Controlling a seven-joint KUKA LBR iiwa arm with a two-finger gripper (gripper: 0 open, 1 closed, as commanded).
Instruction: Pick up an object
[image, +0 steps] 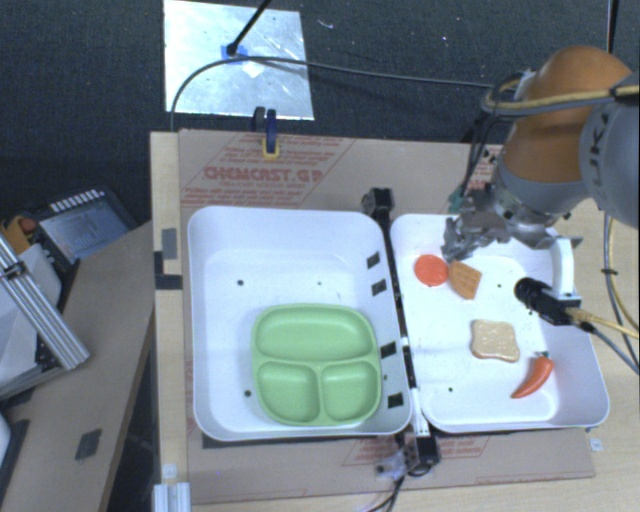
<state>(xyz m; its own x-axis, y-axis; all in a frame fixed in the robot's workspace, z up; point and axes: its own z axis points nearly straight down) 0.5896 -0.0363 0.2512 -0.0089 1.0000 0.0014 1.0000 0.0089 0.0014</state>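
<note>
Two white bins sit side by side on a bench topped with a brown sheet (270, 172) printed in red lettering, seen from above at a slant. Left bin (215, 225) holds one green tray (315, 362) with three compartments, lying flat toward the near side, its right edge close to the wall next to the other bin. Right bin (575, 405) holds four small items: a red disc (431, 269) toward the far left, an orange wedge (465, 280) just beside the disc on its right, a slice of toast (494, 341) near the middle, and a pepper (533, 377), red-orange with a green stem, lying tilted toward the near right. Toast and pepper lie near each other without touching, and both are apart from the disc and wedge. Grey arm (560, 110) with its orange band reaches in from the right, and the gripper (463, 243) hangs over the far part of the right bin, just above the disc and wedge as seen from this camera. Whether the gripper is open or closed cannot be told from this angle. Black clip (380, 201) sits where the two bins meet at the far end, a blue and yellow clamp (268, 133) grips the far edge of the sheet, and a silver plate (238, 55) lies beyond it
</note>
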